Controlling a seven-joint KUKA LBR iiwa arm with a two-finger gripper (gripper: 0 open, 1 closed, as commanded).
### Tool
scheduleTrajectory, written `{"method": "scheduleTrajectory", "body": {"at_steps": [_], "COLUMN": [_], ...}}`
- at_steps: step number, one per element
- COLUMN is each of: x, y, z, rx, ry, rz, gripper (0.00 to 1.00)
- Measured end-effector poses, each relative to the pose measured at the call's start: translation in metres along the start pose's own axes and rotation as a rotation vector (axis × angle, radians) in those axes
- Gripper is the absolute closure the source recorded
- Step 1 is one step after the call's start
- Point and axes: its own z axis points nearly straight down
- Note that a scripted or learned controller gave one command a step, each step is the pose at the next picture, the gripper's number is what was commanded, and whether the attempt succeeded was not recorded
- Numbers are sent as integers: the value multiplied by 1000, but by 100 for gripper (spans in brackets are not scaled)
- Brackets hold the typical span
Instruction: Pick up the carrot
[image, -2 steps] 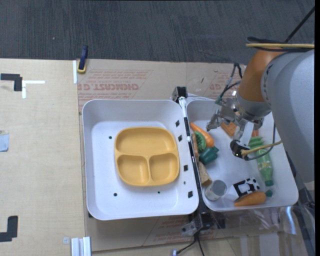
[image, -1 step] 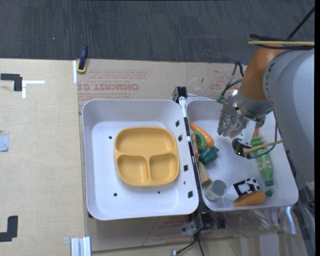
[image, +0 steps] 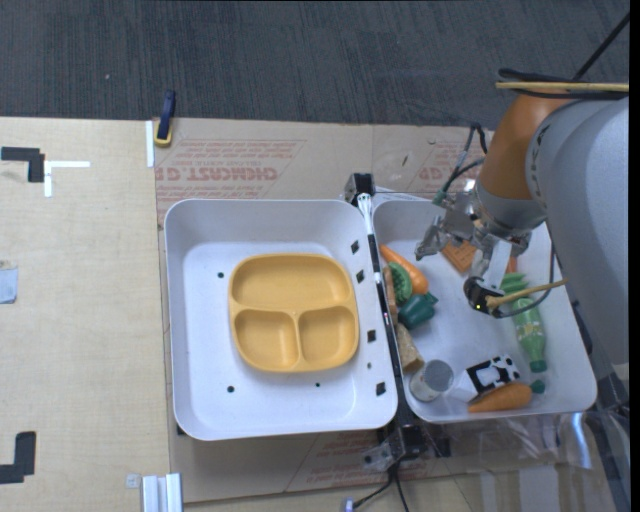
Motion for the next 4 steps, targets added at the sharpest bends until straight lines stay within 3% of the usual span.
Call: {"method": "scheduleTrajectory", "body": {"at_steps": [1,2,3,4], "x": [8,7,7,7], "y": [3,3,3,3], "z": [16,8,8,-1], "rx": [-5,-3,-2,-1], "ry": [9,5,5,2], "rz": [232,226,226,222], "gripper": [0,100,0,100]}}
